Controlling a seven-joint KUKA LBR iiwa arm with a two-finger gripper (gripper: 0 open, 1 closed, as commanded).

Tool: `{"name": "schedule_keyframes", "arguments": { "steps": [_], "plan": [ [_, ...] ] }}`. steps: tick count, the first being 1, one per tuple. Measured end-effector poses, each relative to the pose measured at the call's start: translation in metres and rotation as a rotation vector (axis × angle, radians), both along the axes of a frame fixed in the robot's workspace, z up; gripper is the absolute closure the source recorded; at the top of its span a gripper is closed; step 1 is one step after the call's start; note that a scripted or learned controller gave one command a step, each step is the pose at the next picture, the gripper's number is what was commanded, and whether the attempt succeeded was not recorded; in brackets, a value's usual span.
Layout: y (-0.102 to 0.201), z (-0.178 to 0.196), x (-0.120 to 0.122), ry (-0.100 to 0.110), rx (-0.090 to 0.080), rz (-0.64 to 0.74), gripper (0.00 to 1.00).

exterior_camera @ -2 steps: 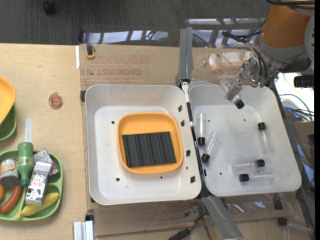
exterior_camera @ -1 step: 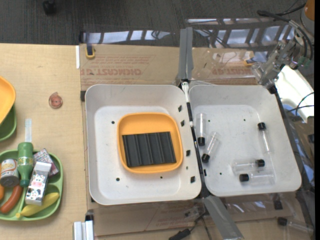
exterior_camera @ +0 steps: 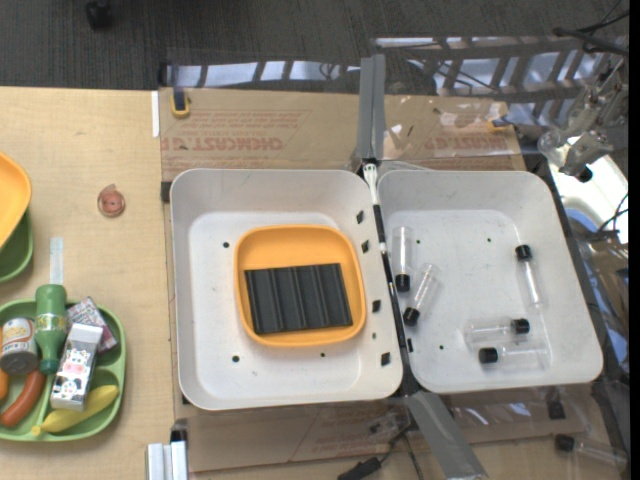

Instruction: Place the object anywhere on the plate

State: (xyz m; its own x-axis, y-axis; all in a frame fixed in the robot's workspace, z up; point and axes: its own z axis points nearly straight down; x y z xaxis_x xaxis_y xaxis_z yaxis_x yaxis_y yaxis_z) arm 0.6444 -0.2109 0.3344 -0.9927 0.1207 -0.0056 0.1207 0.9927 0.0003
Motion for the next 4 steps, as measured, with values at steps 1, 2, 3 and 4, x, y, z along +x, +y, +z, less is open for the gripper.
{"name": "schedule_keyframes", "arguments": {
  "steps": [1,2,3,4],
  "plan": [
    [-0.011,0.068,0.007,0.0,-0.001,0.244,1.0],
    [-0.011,0.108,0.016,-0.001,-0.002,0.559,1.0],
    [0.025,0.107,0.015,0.002,0.0,0.745,1.0],
    [0.117,0.094,-0.047,0.002,-0.001,0.889,1.0]
  ]
}}
